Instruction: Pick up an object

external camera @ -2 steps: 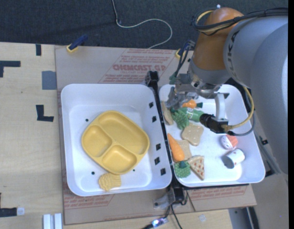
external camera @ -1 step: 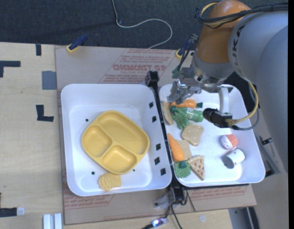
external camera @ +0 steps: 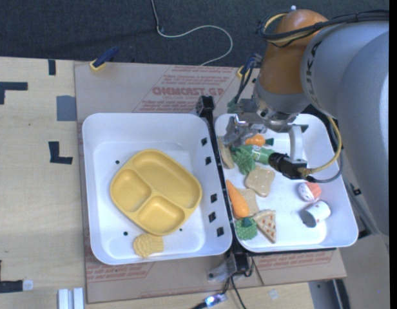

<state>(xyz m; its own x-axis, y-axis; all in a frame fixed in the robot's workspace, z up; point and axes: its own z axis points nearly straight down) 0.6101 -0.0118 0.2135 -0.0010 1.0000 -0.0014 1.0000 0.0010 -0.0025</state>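
Note:
My gripper (external camera: 239, 134) hangs low over the back left of the right bin (external camera: 334, 234), right above a heap of toy food. The heap holds a small orange piece (external camera: 255, 140) and green leafy vegetables (external camera: 245, 159). A toast slice (external camera: 260, 181), a carrot (external camera: 236, 198), a pizza wedge (external camera: 267, 225), a broccoli floret (external camera: 245, 230), a red and white piece (external camera: 309, 191) and a grey and white piece (external camera: 314, 214) lie further forward. The arm's wrist hides the finger tips.
The left bin (external camera: 98, 140) holds a yellow divided plate (external camera: 155, 190) and a yellow waffle-like piece (external camera: 149, 244) at its front. A black divider (external camera: 213, 166) runs between the bins. The arm's grey bulk (external camera: 353, 89) covers the right bin's back right side.

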